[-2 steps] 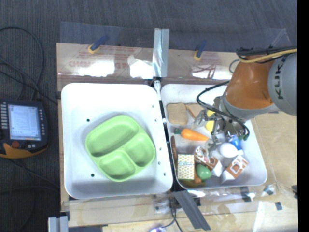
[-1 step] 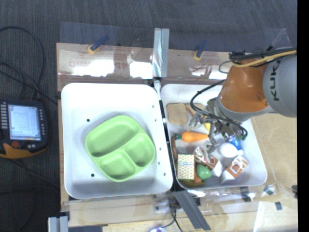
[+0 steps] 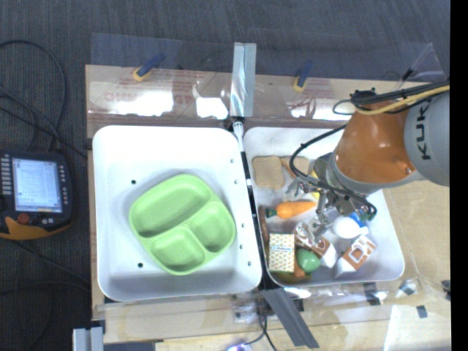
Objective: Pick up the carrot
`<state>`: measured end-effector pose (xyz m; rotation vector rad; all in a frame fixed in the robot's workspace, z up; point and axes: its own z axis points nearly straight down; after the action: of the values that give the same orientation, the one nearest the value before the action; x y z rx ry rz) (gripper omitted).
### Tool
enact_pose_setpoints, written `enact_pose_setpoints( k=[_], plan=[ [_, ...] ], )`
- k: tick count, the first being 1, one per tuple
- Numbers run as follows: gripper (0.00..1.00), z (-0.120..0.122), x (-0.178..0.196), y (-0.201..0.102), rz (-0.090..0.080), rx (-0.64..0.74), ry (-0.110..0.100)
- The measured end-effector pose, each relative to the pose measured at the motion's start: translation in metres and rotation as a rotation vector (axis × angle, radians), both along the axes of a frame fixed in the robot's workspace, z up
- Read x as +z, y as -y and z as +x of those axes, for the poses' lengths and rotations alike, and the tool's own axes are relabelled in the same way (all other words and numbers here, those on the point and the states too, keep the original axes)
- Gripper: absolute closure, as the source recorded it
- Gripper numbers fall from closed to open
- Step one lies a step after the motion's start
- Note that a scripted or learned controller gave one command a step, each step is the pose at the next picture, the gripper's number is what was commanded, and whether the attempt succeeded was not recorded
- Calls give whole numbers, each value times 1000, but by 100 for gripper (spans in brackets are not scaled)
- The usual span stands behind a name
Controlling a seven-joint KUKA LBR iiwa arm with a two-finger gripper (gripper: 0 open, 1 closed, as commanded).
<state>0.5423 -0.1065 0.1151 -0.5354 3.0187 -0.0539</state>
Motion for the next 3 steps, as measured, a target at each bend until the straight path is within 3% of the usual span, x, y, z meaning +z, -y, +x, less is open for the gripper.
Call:
enact_pose_setpoints(
  k=[1, 3],
  plan=[
    [0, 18, -3, -12, -8, 397, -52],
    [0, 19, -2, -4, -8, 418, -35]
  ],
)
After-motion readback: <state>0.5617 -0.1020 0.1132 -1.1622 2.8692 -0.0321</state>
